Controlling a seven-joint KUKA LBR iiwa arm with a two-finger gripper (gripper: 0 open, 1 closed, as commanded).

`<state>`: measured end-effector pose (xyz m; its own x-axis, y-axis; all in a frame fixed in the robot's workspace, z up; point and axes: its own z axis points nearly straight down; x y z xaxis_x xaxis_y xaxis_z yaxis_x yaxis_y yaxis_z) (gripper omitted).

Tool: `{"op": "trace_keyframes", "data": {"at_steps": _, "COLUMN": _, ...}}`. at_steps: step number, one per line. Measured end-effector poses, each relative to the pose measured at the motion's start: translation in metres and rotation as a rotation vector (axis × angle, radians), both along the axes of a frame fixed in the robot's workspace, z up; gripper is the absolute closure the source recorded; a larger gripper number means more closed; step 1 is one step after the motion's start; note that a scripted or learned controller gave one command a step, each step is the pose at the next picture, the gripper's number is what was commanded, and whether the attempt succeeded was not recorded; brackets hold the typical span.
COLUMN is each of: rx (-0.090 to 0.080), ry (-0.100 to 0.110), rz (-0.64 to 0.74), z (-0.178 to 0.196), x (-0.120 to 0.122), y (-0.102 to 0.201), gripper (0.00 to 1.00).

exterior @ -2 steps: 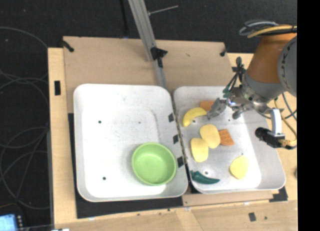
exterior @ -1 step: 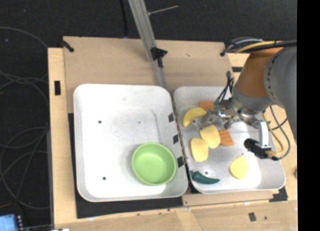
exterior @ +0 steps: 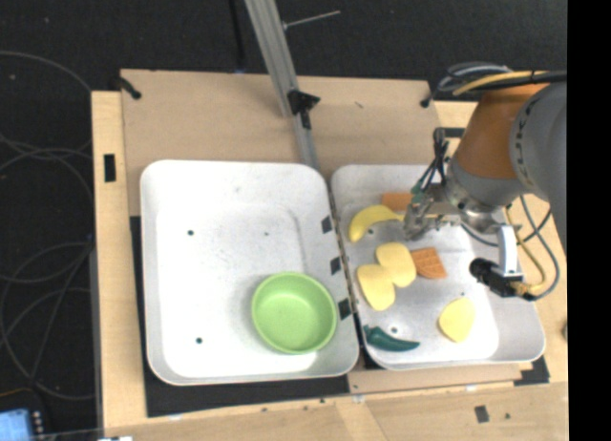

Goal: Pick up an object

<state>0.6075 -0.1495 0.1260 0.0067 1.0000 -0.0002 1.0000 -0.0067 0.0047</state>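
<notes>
OK, bench [exterior: 210, 124] is tan, takes up most of the frame, black floor around it. Left bin [exterior: 220, 229] sits centre-left; right bin [exterior: 516, 334] touches it along the middle seam, centre-right.

Arm [exterior: 501, 138] comes in from the upper right edge, grey body with the orange band, wrist over the upper part of the right bin. Cables hang off its right side. A grey metal pole [exterior: 272, 48] runs from top centre down to the gap between the bins.

Green bowl [exterior: 294, 311] sits in the lower right corner of the left bin, upright, open side up.

Gripper [exterior: 417, 222] is low over the upper middle of the right bin. Cannot tell whether the fingers are apart or together; nothing is visibly between them.

Right bin contents:
- banana [exterior: 370, 220], upper left of the bin, just left of the gripper
- two pale yellow pieces [exterior: 386, 274], touching each other, centre-left
- yellow lemon-like piece [exterior: 457, 319], lower right
- orange waffle-textured piece [exterior: 429, 262], centre, touching the yellow pair's right edge
- small orange piece [exterior: 395, 201], just above the banana, beside the gripper
- dark green pepper [exterior: 389, 339], lower left edge of the bin
</notes>
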Motion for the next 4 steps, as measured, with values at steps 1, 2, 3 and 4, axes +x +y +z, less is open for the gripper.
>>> {"op": "trace_keyframes", "data": {"at_steps": 1, "rx": 0.0, "ry": -0.001, "rz": 0.001, "z": 0.047, "x": -0.006, "y": 0.001, "gripper": 1.0}}
{"op": "trace_keyframes", "data": {"at_steps": 2, "rx": 0.0, "ry": 0.002, "rz": 0.01, "z": 0.104, "x": 0.002, "y": 0.004, "gripper": 1.0}}
{"op": "trace_keyframes", "data": {"at_steps": 3, "rx": 0.0, "ry": -0.001, "rz": 0.011, "z": 0.143, "x": 0.003, "y": 0.003, "gripper": 1.0}}
{"op": "trace_keyframes", "data": {"at_steps": 4, "rx": 0.0, "ry": 0.002, "rz": 0.01, "z": 0.149, "x": 0.008, "y": 0.052, "gripper": 1.0}}
